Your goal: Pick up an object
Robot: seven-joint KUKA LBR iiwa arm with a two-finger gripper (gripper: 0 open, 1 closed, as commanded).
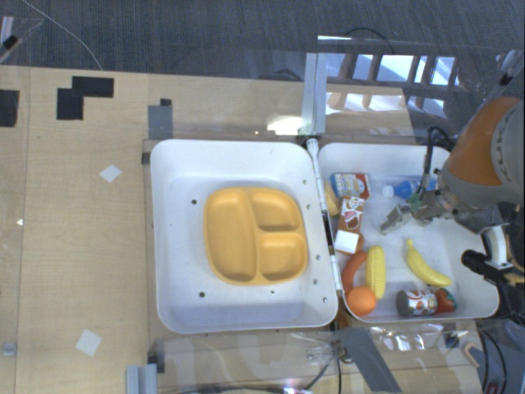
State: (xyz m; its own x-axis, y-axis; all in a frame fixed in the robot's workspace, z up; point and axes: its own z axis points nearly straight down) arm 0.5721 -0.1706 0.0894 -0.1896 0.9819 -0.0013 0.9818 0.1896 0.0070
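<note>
The can [420,302] lies on its side at the right bin's [484,306] near edge; the gripper [399,218] hovers above bare floor, fingers spread, empty, presumably choosing a target.

1. Setting: a robotics laboratory test cell, seen from a fixed overhead camera.
2. My grey arm [484,150] with its orange band reaches in over a light wooden tabletop [74,245].
3. Two shallow white bins, the left bin [176,245] and the right bin [472,298], sit side by side, braced by metal brackets [312,97].
4. Black square markers [82,95] are fixed to the tabletop.
5. Loose cables [57,31] trail over dark carpet [246,15].
6. Contents are plastic props: a yellow divided tray [254,235] and toy foods such as a banana [425,267] and a corn cob [376,271].
</note>
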